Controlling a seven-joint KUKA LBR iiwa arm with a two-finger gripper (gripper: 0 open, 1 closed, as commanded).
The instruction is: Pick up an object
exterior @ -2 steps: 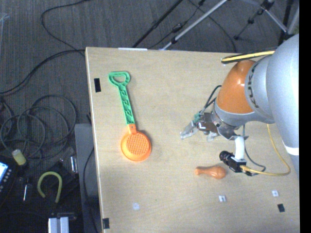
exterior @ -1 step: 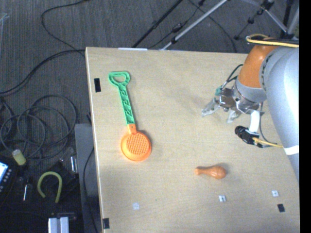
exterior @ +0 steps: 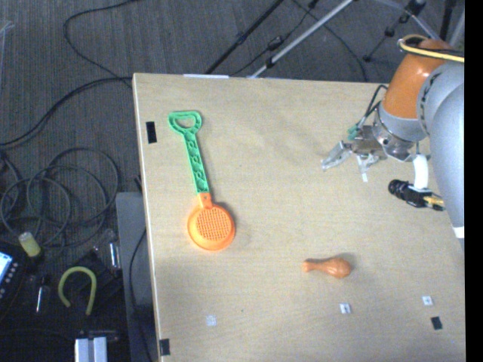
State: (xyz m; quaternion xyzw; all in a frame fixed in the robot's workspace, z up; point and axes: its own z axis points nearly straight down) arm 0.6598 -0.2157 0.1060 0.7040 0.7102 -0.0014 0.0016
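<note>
A toy sieve [exterior: 202, 194] with a green handle and a round orange mesh head lies flat on the left part of the tan bench top [exterior: 287, 119]. A small orange pear-shaped object [exterior: 330, 266] lies on its side toward the front, right of centre. My gripper [exterior: 346, 169] hangs over the right part of the bench, well above and behind the orange object and far right of the sieve. Its two silvery fingers [exterior: 333, 157] are spread apart, open, with nothing between them.
Small black and white markers [exterior: 345, 308] dot the bench near its front right edge, and a black one [exterior: 151, 132] sits at the left edge. Cables, a tripod and gear lie on the carpet left of and behind the bench.
</note>
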